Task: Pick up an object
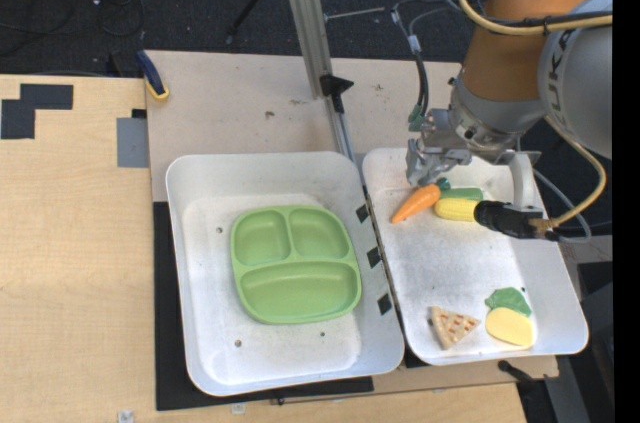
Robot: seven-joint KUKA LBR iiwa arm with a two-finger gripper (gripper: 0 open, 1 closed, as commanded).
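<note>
The gripper (432,173), finger state indeterminable, is hovering just above the toy carrot (415,203), which is lying beside the corn cob (459,207); it is appearing light, rigid, slick, best grasped across its thicker middle.

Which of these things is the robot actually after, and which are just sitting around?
For the job: gripper, low over the carrot and corn cob; pizza slice and lemon are also candidates.

Lying about: green plate, metal post.
</note>
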